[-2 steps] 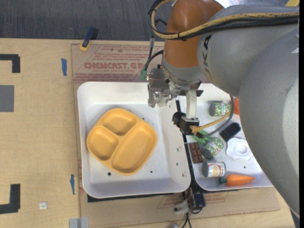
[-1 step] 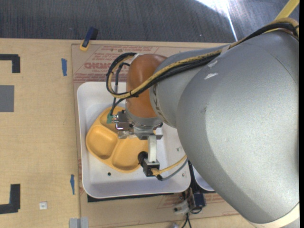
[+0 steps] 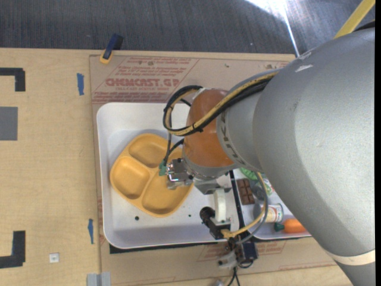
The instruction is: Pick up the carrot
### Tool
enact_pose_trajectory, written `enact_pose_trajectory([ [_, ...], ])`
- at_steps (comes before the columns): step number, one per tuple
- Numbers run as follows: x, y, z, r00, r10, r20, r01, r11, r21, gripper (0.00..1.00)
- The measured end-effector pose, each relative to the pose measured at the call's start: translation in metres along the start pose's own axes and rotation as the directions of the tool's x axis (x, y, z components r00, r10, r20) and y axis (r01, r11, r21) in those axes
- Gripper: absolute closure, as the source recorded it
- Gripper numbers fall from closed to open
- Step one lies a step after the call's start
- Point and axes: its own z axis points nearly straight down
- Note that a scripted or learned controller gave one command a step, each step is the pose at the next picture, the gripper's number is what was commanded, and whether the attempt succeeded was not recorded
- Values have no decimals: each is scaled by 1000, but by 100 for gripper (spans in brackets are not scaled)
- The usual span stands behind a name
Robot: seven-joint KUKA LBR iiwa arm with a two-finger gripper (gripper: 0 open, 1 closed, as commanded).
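From where I stand, the gripper [image 3: 177,173] hangs low over the right-hand edge of the yellow divided plate [image 3: 143,177], tucked under the orange band [image 3: 205,136] of the wrist. The arm's bulk hides its business end, so I cannot tell whether it is released or clenched, and I see nothing carried in it. The plate lies in the left bin [image 3: 119,118], and its compartments look bare. The carrot [image 3: 293,225] is well to the right of the plate, across the divide in the right bin [image 3: 275,233], only its orange tip peeking out from under the grey arm. Between plate and carrot lie a brown block [image 3: 245,189] and a small white bottle-like thing [image 3: 274,212], the latter just beside the carrot. To my eye the gripper is over the wrong bin. The step would go best if it rose clear of the plate, crossed right past the divide, and came down spread along the carrot's narrow width. It should keep off the bottle side so it doesn't nudge both together.
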Motion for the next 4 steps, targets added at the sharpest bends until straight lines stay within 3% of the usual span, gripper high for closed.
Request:
enact_pose_trajectory([
  [1,-25,9,-123,985,170,11,-171,985,19,100],
  [2,31,-37,-85,933,360,16,-360,933,22,100],
  [3,76,-34,-73,858,513,18,-513,858,16,100],
  [4,35,-35,-120,682,731,21,-732,682,9,100],
])
